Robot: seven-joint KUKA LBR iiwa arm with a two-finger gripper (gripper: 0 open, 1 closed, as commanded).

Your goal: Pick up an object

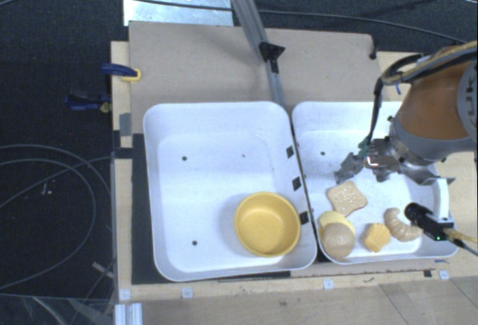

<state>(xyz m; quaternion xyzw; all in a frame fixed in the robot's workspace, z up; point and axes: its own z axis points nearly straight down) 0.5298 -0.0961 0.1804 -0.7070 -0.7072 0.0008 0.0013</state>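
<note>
Pincer (351, 165) nr cracker (346, 197), right bin (328, 122)

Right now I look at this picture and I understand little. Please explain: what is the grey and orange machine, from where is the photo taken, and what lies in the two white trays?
The machine is a robot arm, grey with an orange band, reaching in from the right. Its two-finger gripper hangs above the right white plastic bin; I see nothing between its fingers. One fixed camera looks down at a slant. The left white bin holds a round yellow bowl. The right bin holds a tan cracker-like square, a yellow-topped round piece, a small yellow chunk and a beige croissant shape.
</note>
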